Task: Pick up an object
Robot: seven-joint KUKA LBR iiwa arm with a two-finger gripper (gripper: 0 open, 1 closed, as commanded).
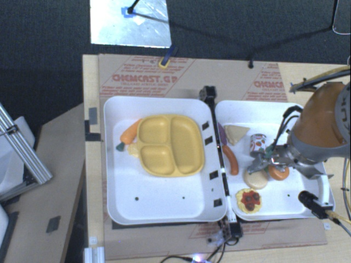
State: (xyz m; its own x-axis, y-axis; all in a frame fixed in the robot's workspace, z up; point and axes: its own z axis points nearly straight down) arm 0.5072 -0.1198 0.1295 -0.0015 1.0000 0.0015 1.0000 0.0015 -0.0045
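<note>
My gripper [263, 162] hangs low over the middle of the right bin [285, 113]. It sits just above a tan round bun [255, 179] and next to an orange-red piece [279, 173]. A small red and white can [258, 143] stands just behind it. A red sausage [230, 159] lies to its left, near the bin's left wall. A small round pizza [249, 199] lies at the front. At the back left of this bin rests a pale wedge [237, 133]. I see nothing held in the gripper.
The left bin [118, 190] holds a yellow divided plate [167, 145], with a carrot [130, 131] against the plate's left side. A thin purple piece [221, 133] lies along the right bin's left wall. The arm's orange band [323, 111] looms over the right bin's right side.
</note>
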